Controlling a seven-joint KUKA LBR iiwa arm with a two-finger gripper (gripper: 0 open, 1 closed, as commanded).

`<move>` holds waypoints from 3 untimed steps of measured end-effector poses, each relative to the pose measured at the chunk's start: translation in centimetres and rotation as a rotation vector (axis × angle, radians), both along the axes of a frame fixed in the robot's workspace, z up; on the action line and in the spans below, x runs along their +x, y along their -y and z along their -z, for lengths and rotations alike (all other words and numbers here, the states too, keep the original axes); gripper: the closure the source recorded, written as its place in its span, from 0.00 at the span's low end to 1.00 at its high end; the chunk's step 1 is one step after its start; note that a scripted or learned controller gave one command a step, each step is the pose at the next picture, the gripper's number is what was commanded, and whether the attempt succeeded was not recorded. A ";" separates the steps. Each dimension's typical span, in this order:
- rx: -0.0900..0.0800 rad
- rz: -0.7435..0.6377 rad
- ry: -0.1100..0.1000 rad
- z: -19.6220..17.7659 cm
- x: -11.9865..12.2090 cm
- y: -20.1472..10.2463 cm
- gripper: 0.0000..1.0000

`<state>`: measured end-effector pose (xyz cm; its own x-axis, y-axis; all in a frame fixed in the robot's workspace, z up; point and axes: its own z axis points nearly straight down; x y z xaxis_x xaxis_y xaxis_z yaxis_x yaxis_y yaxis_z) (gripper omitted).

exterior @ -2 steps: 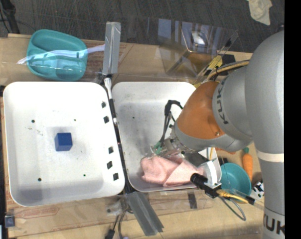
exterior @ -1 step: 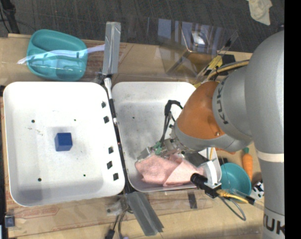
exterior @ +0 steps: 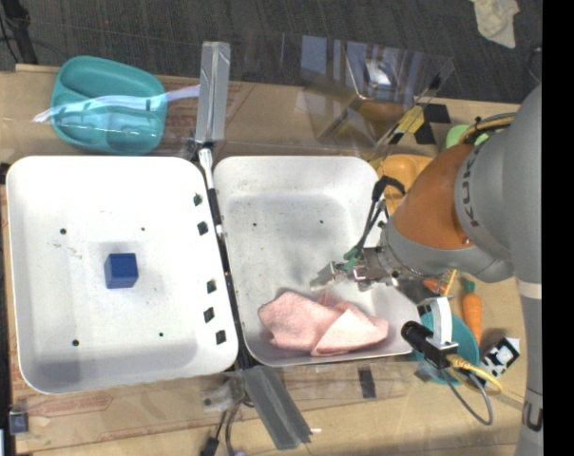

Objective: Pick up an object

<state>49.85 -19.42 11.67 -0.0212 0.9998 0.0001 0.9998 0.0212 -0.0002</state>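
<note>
Two white bins sit on the desk; the hand point(exterior: 336, 271), fingers apparently apart and gripping nothing, hovers just above the pink cloth point(exterior: 320, 323) in the right bin point(exterior: 296, 193), judged approach stage, needing descent and closure.

Even overhead light, bright white bins point(exterior: 106, 188); soft shadows along bin walls; floor point(exterior: 268, 8) dim; slight blur overall.

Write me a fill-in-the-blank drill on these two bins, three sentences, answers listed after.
1. The blue cube lies in the ____ bin of the camera view.
2. The pink cloth lies in the bin on the ____.
3. The hand is just above the ____ in the picture.

Missing words: left; right; pink cloth
</note>
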 end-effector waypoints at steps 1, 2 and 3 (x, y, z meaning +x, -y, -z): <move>0.001 -0.170 0.003 2.3 -2.0 -3.2 0.00; 0.000 -0.175 0.006 1.3 -1.8 -3.2 1.00; -0.001 -0.141 0.003 -17.2 1.0 -3.8 1.00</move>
<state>50.87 -15.66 28.85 -0.1613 0.9869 -0.0013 0.9869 0.1613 0.0026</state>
